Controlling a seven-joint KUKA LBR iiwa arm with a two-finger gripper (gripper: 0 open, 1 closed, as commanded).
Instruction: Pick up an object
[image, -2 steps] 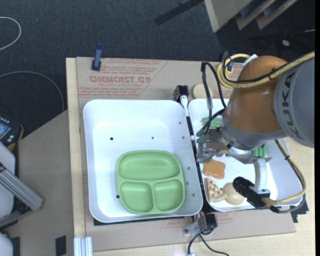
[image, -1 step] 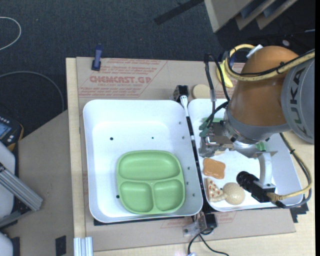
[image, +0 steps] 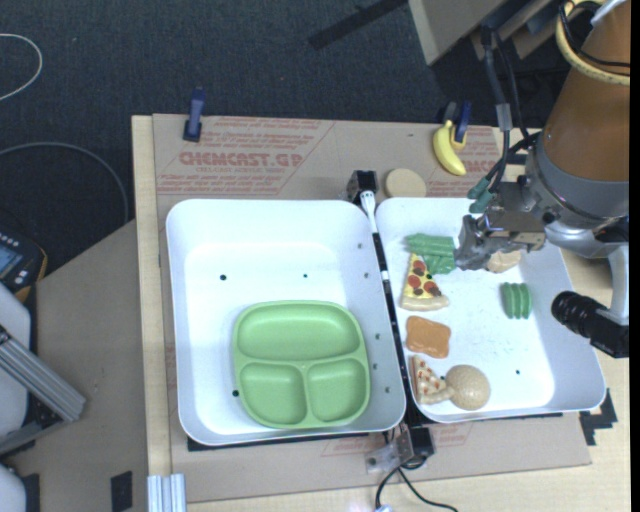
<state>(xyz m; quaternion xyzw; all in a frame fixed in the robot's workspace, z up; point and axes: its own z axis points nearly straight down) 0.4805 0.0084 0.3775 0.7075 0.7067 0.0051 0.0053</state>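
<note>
The right bin (image: 555, 385) holds several toy foods: a green leafy piece (image: 430, 247), a pizza slice (image: 422, 281), an orange piece (image: 429, 336), a second small pizza slice (image: 429, 381), a tan round bun (image: 467, 386) and a green pickle-like piece (image: 516, 299). My gripper (image: 480, 252) hangs low over the bin's back part, just right of the green leafy piece. A pale tan object (image: 504, 260) lies right beside the gripper's tip, partly hidden by it. I cannot tell whether anything is held.
The left bin (image: 200, 290) carries a green divided plate (image: 300, 362). A banana (image: 449, 149) and a tan disc (image: 405, 183) lie on the board behind the bins. A black fitting (image: 590, 320) juts in at the right bin's edge.
</note>
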